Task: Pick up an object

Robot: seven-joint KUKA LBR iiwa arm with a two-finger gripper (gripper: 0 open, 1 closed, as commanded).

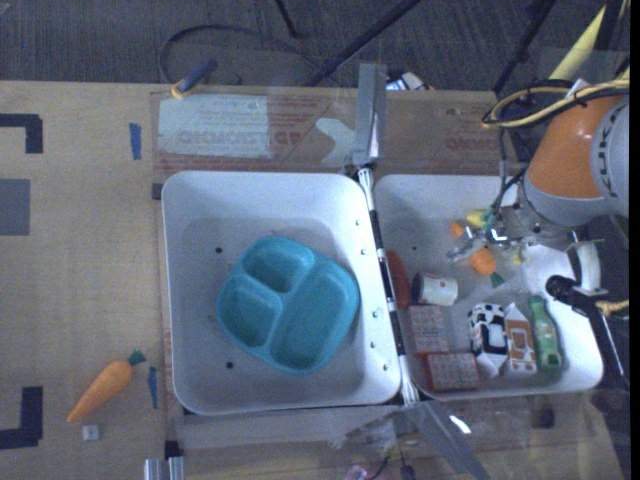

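Toys (495, 333) crowd the right bin (420, 200), a teal divided plate (290, 303) fills the left bin (200, 208).

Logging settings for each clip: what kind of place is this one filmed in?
Probably a robotics lab's pick-and-place test bench: two white bins side by side on a board marked with tape, toy items like a carrot and a blue divided plate, stand legs and cables on carpet behind.

A small orange ball (484, 262) lies near the middle of the right bin (420, 193). A green bottle (545, 334), a black-and-white carton (488, 330) and a white cup (437, 289) on its side lie toward the bin's near edge.
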